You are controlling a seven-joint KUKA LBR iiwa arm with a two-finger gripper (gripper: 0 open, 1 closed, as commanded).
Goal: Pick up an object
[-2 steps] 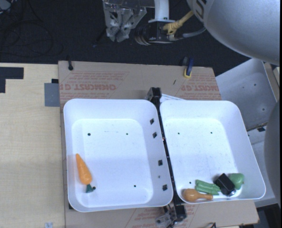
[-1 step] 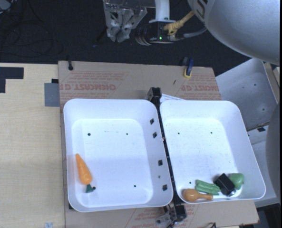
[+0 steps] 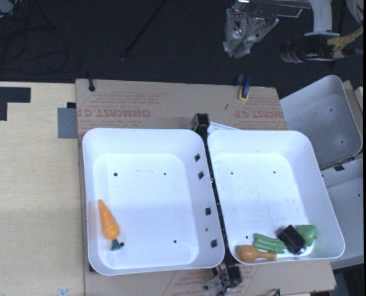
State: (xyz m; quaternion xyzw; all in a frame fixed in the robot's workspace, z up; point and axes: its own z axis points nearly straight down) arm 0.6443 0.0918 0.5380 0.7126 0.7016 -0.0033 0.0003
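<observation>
Several small toys are lying in our bins; we are judging the orange toy carrot [image 3: 108,219] light, rigid, slippery, best pinched mid-body. Our gripper [image 3: 239,39] is hanging high above the bench, its state impossible to tell.

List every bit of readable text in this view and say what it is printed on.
"CHEMCAST GP", in red, upside down: cardboard sheet under the bins, behind the left bin.
The same red print, upside down: behind the right bin.
Red print on the cardboard's front edge: cut off, unreadable.
The toys and the gripper show no legible text.
</observation>
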